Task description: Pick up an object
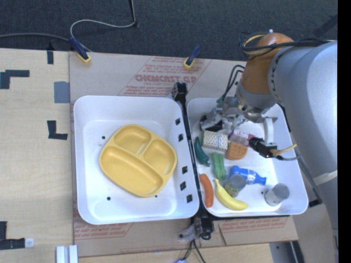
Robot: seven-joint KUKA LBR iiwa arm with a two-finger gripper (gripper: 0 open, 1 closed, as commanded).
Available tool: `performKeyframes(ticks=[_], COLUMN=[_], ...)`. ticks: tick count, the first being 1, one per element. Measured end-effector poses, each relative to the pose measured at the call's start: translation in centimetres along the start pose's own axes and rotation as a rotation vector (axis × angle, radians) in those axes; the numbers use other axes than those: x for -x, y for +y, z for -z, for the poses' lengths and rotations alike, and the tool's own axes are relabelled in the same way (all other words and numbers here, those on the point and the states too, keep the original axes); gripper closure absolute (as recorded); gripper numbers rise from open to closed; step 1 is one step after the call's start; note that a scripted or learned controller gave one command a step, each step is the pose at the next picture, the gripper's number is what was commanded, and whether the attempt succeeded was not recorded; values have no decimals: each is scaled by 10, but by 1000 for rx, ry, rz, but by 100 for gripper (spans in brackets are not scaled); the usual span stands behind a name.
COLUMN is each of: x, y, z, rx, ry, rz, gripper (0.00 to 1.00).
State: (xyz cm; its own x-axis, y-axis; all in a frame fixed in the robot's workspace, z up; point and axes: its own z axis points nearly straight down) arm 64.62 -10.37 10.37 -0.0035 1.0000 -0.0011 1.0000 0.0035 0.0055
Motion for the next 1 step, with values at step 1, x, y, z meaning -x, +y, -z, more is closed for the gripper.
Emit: performKeyframes(ticks=[1], x=[0], y=[-1], z=[9], rx=[-6], ry=[0], rz=[1], gripper=[100])
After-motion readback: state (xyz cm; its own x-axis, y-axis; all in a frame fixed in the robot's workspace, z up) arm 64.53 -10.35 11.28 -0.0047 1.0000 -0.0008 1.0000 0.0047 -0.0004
